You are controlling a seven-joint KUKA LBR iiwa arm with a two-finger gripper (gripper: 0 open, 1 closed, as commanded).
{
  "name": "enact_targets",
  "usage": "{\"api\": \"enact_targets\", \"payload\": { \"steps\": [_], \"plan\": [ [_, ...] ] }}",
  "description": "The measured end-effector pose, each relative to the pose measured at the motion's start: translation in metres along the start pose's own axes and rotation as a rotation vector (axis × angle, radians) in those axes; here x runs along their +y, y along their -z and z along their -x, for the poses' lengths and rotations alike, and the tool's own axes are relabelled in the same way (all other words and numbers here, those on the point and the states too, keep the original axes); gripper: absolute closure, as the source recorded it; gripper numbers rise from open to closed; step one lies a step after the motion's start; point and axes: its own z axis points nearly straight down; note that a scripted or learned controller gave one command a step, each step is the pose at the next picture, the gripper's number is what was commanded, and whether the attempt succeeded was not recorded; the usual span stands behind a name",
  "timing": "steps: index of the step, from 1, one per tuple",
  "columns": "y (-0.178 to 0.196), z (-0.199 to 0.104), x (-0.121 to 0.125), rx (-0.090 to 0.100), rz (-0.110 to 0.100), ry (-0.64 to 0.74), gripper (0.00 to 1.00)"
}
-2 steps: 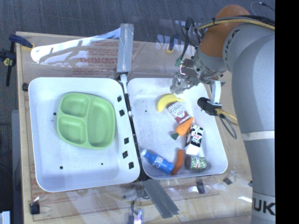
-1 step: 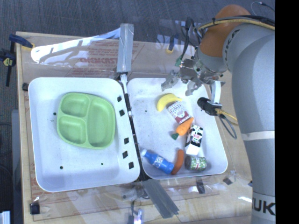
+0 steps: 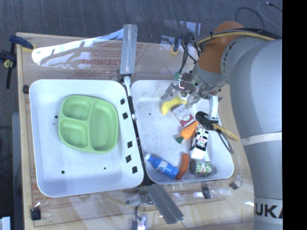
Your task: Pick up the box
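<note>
Arm [image 3: 254,95] occupies the right of the frame and reaches toward the upper part of the right bin [image 3: 151,138]. The left bin [image 3: 43,166] holds a green plate [image 3: 88,123].

The gripper [image 3: 184,92] hangs over the upper end of the right bin, above a banana [image 3: 171,105] and well apart from the box. Whether it is released or clenched cannot be told from this view.

The box [image 3: 200,145], white with black patches, lies at centre right of the frame, close to the bin's right wall. Its long axis runs roughly top to bottom. A carrot [image 3: 188,131] lies just beside its upper end and a can [image 3: 201,167] just beside its lower end.

Handling, as judged:
- The box is probably a light carton, stiff along its edges but with thin faces that dent under hard closure.
- Its printed surface is likely smooth, so slip is possible.
- Take hold across the narrow width at mid-length.
- Clearance toward the wall looks tight, and the carrot may be disturbed.
</note>
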Motion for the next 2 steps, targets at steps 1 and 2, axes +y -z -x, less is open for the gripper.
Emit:
{"api": "enact_targets", "payload": {
  "steps": [1,2],
  "plan": [
    [-0.033,0.006,-0.013,0.001,0.018,0.06,0.0],
    [-0.033,0.003,0.016,-0.001,0.017,0.063,0.0]
  ]
}}
